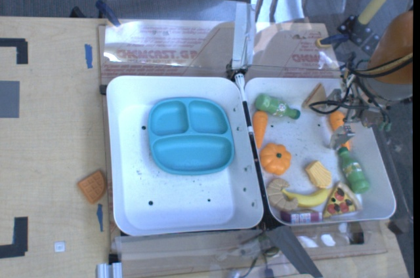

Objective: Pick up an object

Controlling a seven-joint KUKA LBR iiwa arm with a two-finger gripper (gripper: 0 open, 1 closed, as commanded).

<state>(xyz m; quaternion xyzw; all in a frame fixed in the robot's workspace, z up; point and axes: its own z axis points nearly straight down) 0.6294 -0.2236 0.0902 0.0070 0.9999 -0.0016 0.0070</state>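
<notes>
**Gripper-to-object relation, right bin**

Camera view. Pale wooden tabletop [46, 139] carries two shallow white bins side by side, with clear plastic sheeting behind them. The left white bin [131, 204] holds a blue three-compartment plastic plate [190, 136]. A small orange waffle-textured toy piece [92, 185] lies on the tabletop outside the bins, to the left.

The right white bin [380, 198] holds the candidate objects. The two-finger gripper [344, 129] sits low over this bin's upper right area, amid cabling, with the orange band of the arm above and to the right. Whether the gripper is spread or pressed together cannot be told; nothing is visibly between its tips.

A small orange toy piece [336, 120] lies touching or just beside the gripper, on its left. A green plastic toy bottle with an orange cap [352, 170] lies just below the gripper, long axis running from upper left to lower right, cap end nearest the gripper. These two are the closest targets.

Further objects lie well apart, to the left and below:
- green toy bottle with white label [277, 107], near the bin's upper left
- orange toy carrot [260, 128], long axis near vertical
- orange toy pumpkin [275, 158]
- yellow toy banana [310, 197]
- toy pizza slice [341, 200]

Judgement: the shortest move is a slight descent toward the near edge.
</notes>
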